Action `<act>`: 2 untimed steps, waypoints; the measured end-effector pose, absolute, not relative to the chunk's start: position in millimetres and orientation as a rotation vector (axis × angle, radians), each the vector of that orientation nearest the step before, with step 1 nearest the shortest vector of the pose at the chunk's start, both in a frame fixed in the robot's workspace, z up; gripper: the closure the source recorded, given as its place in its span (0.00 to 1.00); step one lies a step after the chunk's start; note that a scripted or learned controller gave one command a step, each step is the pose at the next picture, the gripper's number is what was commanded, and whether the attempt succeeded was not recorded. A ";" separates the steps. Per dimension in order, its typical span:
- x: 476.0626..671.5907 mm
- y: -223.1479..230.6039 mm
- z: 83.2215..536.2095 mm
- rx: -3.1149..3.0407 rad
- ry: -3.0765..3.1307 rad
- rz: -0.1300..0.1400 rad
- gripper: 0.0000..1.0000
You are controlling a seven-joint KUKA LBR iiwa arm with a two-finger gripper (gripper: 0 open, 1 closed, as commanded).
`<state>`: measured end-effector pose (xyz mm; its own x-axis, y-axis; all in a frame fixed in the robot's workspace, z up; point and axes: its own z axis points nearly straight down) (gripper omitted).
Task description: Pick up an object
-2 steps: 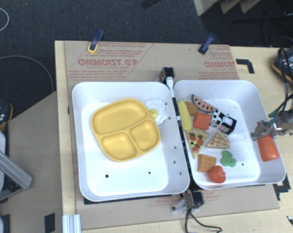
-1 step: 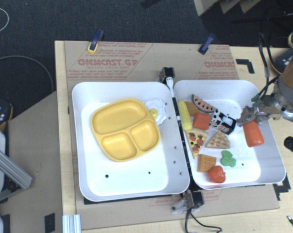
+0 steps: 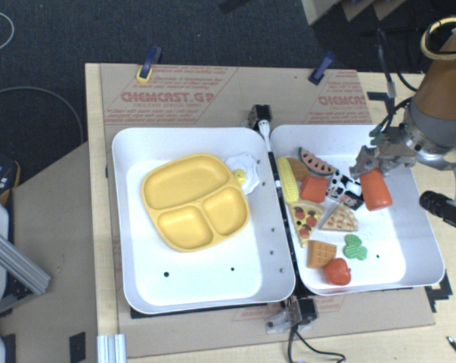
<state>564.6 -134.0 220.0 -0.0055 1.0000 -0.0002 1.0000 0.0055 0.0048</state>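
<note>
Toy food, assorted, is lying in the right bin [image 3: 420, 237], crowded toward its 9 o'clock side. Corn cob [image 3: 287, 178] is resting along the dividing wall, with a watermelon slice [image 3: 315, 161] at 1 o'clock from it. Pizza slice [image 3: 305, 219] is sitting at 6 o'clock from the corn; a second flat wedge [image 3: 339, 220] is lying just beside it at 3 o'clock. Orange block [image 3: 314, 188] is sitting between corn and a black-and-white piece [image 3: 341, 188]. Waffle-like square [image 3: 321, 253] and red tomato [image 3: 337, 271] are sitting toward the bin's 6 o'clock rim, with a green broccoli piece [image 3: 355, 246] at 1 o'clock from the tomato.

My gripper [image 3: 373, 165] is hanging over the bin's 2 o'clock area, directly above an orange-red block [image 3: 376, 190]. I cannot tell from this angle how my fingers are standing, nor whether anything is between them.

Left bin [image 3: 137, 271] is carrying a yellow divided plate [image 3: 193, 200], tilted on the diagonal, with a fried egg [image 3: 241, 172] touching the plate's 2 o'clock corner. Both bins are sitting on a cardboard sheet [image 3: 212, 89], pinned by two clamps [image 3: 146, 65] along its 12 o'clock edge.
</note>
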 end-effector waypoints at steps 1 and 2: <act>615.8 -107.6 212.6 2.213 2.225 0.005 1.00; 664.5 -83.0 213.9 2.213 2.223 0.006 1.00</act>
